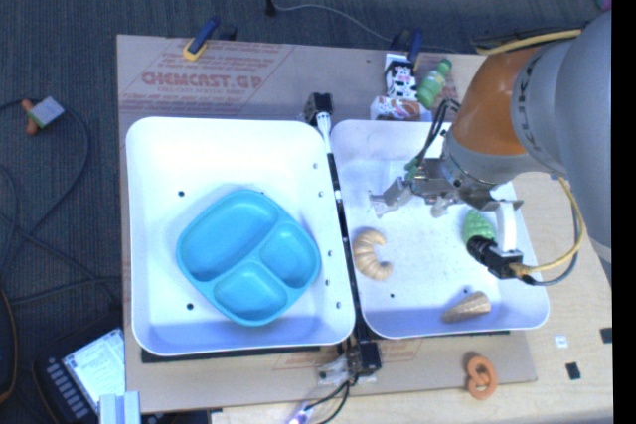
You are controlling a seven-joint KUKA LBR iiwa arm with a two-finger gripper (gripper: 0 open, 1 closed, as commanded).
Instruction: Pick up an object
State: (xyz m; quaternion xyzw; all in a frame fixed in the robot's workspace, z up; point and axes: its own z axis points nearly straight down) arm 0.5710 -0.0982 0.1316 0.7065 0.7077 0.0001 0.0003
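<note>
Gripper sits low over the right bin, in its upper-middle area; grey fingers point toward the bin divider. Can't tell whether the gripper is open or closed, the wrist blocks the view, and nothing visible between the fingers. Arm comes in from the right, orange band just above the wrist, yellow cable looping off its side.

Right bin contents: croissant near the left wall, below and left of the gripper, apart from it. Green object just right of the gripper, partly under the wrist hardware. Tan cone-shaped piece near the bottom rim, well apart from the gripper.

Left bin: blue divided plate with three compartments, sitting tilted in the middle.

On the table outside the bins: small pretzel-like item below the right bin, cluster of small toys above it.
</note>
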